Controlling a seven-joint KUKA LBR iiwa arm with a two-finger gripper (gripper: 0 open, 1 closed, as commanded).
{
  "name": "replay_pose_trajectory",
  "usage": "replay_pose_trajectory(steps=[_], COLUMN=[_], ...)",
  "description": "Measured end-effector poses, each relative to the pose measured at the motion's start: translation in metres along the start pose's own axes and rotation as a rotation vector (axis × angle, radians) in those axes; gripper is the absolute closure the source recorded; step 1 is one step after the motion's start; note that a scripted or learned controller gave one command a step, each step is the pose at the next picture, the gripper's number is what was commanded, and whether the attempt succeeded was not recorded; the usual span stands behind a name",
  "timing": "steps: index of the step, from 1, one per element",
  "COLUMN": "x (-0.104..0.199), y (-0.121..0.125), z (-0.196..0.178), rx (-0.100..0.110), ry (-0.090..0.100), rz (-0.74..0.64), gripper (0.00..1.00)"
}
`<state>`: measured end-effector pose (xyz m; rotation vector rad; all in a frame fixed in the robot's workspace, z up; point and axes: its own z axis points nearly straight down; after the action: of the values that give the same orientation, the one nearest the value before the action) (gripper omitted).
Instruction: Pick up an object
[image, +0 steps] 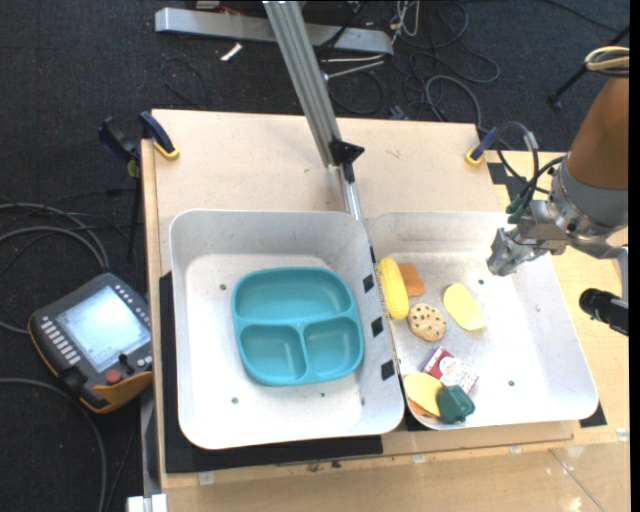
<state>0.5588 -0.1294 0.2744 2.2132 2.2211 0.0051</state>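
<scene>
The pincer (503, 256) hovers at right of centre, over the right shallow white bin (560, 350); whether it is open, I cannot tell, and nothing visibly hangs from it. Nearest, lower left, lies a pale yellow oval piece (464, 306), beside a spotted round cookie (427, 321). Picking looks not yet done.

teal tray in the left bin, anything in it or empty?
Empty. The teal tray lies flat in the left bin, and all three compartments show bare teal bottoms. The food items lie in the right bin.

Grey arm (590, 195), orange band, cables
</scene>
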Motion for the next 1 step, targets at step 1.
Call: replay_pose_trajectory(steps=[1], x=[0.0568], y=[0.0153], z=[-0.0019], rx=[0.004], ry=[0.004], rz=[-0.005], gripper=[1.00])
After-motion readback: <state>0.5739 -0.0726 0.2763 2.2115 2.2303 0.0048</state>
